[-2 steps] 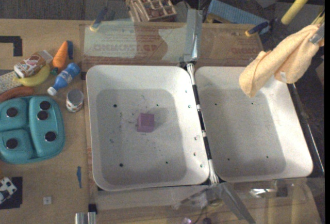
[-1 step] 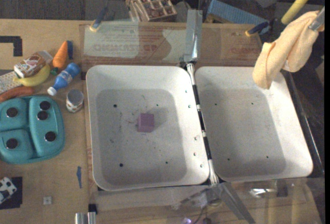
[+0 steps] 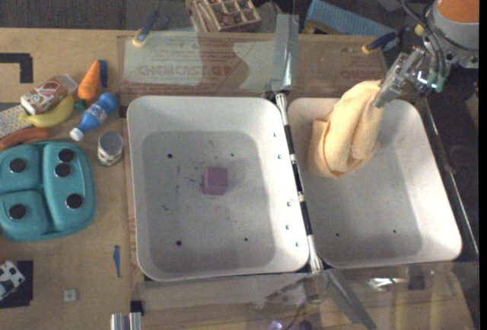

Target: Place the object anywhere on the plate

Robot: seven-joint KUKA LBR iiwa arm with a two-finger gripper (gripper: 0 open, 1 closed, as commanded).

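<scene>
A pale yellow cloth (image 3: 350, 134) hangs in a long bunch over the back left part of the right bin (image 3: 396, 237). Its top end is pinched between the fingers of my gripper (image 3: 385, 91), which is shut on it above the bin's far edge. The cloth's lower end rests on or just above the bin floor. The teal compartment plate (image 3: 42, 188) lies on the bench far to the left, beyond the left bin (image 3: 152, 245). A small purple block (image 3: 214, 180) sits in the middle of the left bin.
Toy food and small items lie near the plate: a banana (image 3: 47, 115), a carrot (image 3: 91, 79), a blue bottle (image 3: 94, 115) and a can (image 3: 110, 147). A box of small parts (image 3: 226, 7) stands behind the bins.
</scene>
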